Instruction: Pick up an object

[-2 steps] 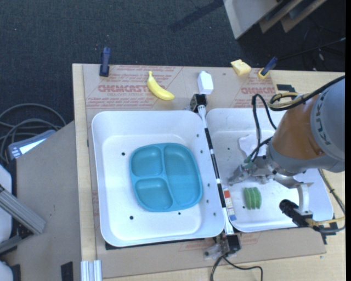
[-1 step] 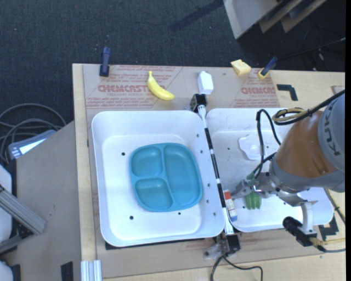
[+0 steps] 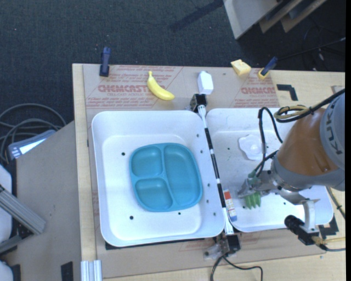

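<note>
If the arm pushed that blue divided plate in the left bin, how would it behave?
The blue divided plate lies flat on the left bin, so it would probably slide, not tip. It looks like rigid moulded plastic, likely stiff and light. Its low rim may be awkward for the gripper.

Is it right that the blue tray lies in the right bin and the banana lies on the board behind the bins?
Not quite. The camera view shows the blue tray in the left bin, not the right one. The banana does lie on the board behind the bins.

Dark carpet floor [image 3: 49, 38]; wooden bench [image 3: 82, 164]; grey cables [image 3: 24, 118] at left; pale furniture [image 3: 263, 13] top right.
</note>
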`<state>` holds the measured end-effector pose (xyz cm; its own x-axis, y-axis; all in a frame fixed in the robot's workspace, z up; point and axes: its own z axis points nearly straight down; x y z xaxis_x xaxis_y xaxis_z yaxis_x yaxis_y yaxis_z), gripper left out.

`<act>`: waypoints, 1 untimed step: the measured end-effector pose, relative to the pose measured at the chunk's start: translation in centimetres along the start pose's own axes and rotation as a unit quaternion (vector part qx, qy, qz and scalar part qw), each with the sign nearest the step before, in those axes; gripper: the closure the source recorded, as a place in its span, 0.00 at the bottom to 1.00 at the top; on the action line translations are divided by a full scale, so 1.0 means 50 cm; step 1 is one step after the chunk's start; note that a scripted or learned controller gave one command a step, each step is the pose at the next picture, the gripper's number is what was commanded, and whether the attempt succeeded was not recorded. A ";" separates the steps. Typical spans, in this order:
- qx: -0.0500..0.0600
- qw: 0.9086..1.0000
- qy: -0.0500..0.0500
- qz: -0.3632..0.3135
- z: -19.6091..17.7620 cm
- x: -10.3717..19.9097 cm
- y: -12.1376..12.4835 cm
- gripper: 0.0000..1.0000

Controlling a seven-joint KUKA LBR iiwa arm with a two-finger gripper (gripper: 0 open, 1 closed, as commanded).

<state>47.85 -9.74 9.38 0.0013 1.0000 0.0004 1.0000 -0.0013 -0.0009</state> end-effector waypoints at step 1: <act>-0.001 1.000 0.000 -0.001 -0.182 0.123 0.071 1.00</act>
